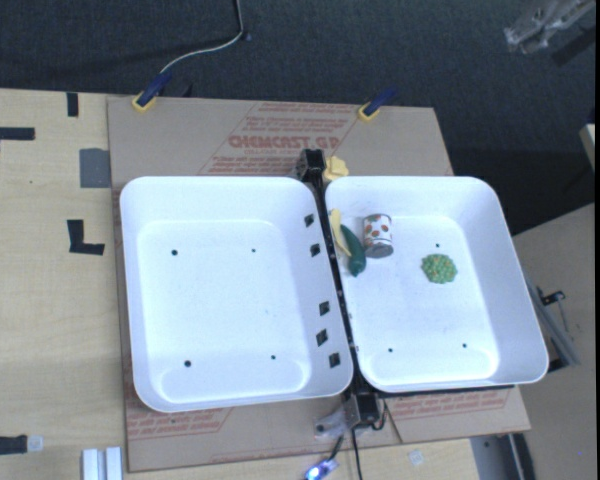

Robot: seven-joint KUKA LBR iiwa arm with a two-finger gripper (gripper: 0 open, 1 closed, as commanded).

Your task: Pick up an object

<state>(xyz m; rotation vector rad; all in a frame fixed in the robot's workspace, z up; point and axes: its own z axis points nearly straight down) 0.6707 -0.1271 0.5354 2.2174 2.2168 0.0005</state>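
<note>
Pincer: the gripper (552, 16) hangs at the top right corner, over the dark floor and well apart from both bins; it shows as a blurred grey metal shape, and how far it stands open cannot be told. Nothing can be made out in it or touching it.
Right bin (500, 228): shallow, smooth white plastic with rounded corners — it holds all three objects.
Green ball (439, 268): round, nubbly and speckled, lying alone near the bin's middle.
Small cup (378, 235): a short cylinder, pale with red spots, tipped on its side in the upper left part of the bin.
Green and yellow piece (350, 247): long and soft-looking, lying against the left wall, just beside the cup.
Left bin (140, 268): same white plastic, touching the right bin along a seam set with black clips.
Under the bins: a flat brown cardboard sheet (270, 138) with red print, on a pale wooden bench (40, 318).
</note>
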